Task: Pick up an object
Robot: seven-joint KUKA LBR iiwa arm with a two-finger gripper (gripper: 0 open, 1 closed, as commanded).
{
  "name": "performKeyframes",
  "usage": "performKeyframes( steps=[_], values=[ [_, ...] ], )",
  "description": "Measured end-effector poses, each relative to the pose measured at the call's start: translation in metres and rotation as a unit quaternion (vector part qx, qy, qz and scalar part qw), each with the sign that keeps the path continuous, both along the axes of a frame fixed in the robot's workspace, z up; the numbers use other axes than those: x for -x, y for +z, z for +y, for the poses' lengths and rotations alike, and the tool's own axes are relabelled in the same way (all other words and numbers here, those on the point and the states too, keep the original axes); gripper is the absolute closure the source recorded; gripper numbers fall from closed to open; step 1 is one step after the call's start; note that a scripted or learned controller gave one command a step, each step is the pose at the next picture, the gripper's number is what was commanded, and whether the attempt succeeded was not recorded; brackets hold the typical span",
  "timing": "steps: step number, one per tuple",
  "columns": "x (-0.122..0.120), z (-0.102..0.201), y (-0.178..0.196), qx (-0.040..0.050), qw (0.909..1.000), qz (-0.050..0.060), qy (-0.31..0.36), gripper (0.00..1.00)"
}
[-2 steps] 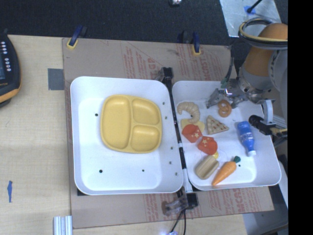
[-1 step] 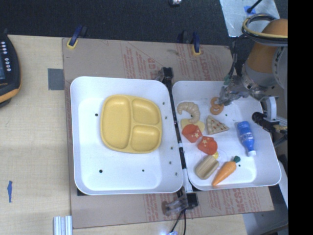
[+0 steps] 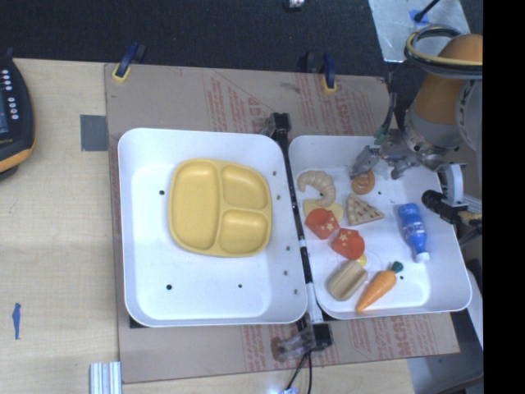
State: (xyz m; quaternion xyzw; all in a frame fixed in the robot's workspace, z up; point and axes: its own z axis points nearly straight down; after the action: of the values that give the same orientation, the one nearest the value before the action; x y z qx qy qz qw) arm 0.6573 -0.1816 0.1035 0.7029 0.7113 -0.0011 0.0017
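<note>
Camera view, looking down at a slant, takes in two shallow white bins side by side on a brown board: the left bin and the right bin.

One thing lies in the left bin, a yellow divided plate with three compartments, set slightly toward the bin's far side.

Eight toy foods lie in the right bin. One shrimp sits near the dividing edge, with a small yellow piece just below it. Two red strawberry-like pieces follow, one beside the divider and another just below and right of it, close together. One sandwich wedge lies right of them. One hot dog and one carrot lie near the bin's front edge, side by side. One blue bottle lies alone toward the right wall. One small orange round item sits at the far side of the bin.

One gripper reaches in from the right, over the far part of the right bin, its fingers spread apart and gripping nothing. The orange round item lies just below its left fingertip; whether they touch cannot be told. The shrimp and the sandwich wedge are the nearest neighbours of that item, each a little apart from it.

Around the bins, two blue-and-yellow clamps hold the board's far edge, and a black-and-orange pendant rests at the bench's left edge.
</note>
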Motion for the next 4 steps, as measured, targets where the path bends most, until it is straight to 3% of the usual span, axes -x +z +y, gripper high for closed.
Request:
performKeyframes(
  steps=[2, 3, 4],
  values=[
    [0.001, 0.009, -0.011, -0.002, 1.0, 0.003, -0.003, 0.0],
    [-0.001, 0.007, 0.004, -0.0007, 1.0, -0.001, -0.001, 1.0],
    [0.001, 0.008, 0.0, -0.0014, 1.0, 0.003, -0.001, 0.0]
  ],
)
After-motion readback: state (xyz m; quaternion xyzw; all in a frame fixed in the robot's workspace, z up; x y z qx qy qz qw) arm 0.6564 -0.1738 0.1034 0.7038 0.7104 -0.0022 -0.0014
